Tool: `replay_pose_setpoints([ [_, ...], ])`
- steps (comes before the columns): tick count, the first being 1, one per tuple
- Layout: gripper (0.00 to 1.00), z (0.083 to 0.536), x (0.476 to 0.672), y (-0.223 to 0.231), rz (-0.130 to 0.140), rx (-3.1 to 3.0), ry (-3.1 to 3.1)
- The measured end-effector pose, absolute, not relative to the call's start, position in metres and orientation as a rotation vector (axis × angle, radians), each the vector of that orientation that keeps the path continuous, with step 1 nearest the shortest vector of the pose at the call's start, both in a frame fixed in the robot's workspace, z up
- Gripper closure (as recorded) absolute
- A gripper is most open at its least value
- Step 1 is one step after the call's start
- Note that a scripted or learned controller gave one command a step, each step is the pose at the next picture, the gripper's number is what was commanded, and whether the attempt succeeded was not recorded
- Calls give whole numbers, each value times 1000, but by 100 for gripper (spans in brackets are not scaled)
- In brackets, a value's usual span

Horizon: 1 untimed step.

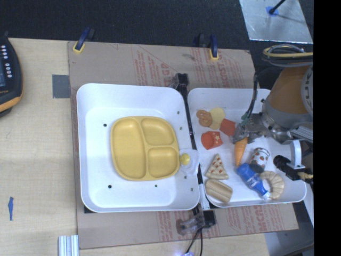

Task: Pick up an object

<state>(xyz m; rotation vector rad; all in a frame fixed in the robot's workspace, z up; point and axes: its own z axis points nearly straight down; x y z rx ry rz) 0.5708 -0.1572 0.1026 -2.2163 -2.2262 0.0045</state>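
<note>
Cardboard-lined bench, two white bins: in the right bin [298, 196], my gripper [244, 134] hangs over the carrot [240, 152]; whether I'm gripping it, I cannot tell. Crowding neighbours could spoil the lift.

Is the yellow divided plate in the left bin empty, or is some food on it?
Empty. All three compartments of the yellow plate show bare; the toy foods lie in the right bin.
</note>
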Motion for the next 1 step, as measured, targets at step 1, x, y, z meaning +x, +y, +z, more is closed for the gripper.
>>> replay_pose_setpoints([
  [1, 100, 156, 622, -106, -7, -2213, -2235],
])
